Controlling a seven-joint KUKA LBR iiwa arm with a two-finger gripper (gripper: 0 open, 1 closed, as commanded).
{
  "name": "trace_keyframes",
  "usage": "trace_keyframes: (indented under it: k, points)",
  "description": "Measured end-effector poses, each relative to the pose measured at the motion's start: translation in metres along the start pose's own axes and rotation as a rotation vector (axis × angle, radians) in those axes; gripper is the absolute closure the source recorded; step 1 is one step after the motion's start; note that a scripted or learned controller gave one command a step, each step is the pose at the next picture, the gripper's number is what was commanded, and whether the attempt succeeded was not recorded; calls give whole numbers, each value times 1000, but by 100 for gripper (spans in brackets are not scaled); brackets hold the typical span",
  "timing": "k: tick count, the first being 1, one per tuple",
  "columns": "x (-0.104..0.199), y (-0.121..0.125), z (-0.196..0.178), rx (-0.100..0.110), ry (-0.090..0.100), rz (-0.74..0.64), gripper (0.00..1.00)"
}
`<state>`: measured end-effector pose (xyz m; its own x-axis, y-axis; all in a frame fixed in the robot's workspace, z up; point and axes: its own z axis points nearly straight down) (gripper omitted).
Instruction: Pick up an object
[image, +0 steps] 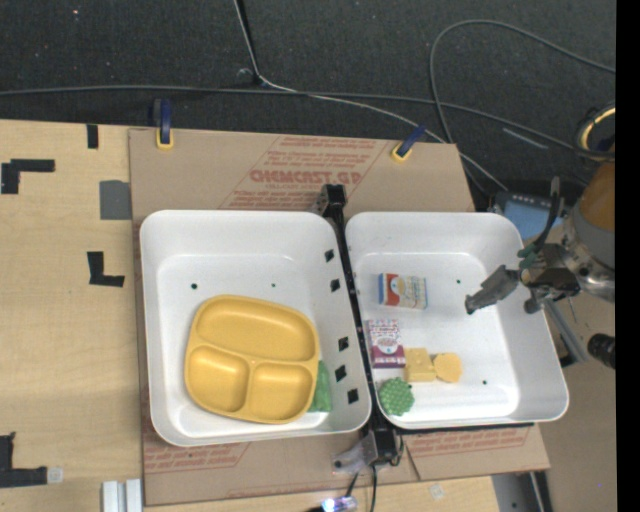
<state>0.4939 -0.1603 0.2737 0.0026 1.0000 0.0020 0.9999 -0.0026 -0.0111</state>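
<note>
Nothing sits between my fingers. The pickable things lie in the right bin (500, 405): a small carton (402, 291) near its middle, a purple packet (384, 341), a yellow block (433, 366) and a green piece (397, 397) toward its near edge. My gripper (506, 288) hangs open by the right wall. A yellow tray (251, 357) fills the left bin (165, 250).

Two white bins on the bench, gripper (512, 290) over the right bin (500, 232).
The left bin (160, 240) holds a yellow divided tray (250, 357); small packets (401, 291) and yellow pieces (432, 366) lie in the right.
</note>
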Motion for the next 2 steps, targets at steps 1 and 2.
trace_keyframes:
  k: [1,2]
  points:
    - [0,2,-5,-10,-2,-3,0]
    - [0,3,59,-5,-1,-3,0]
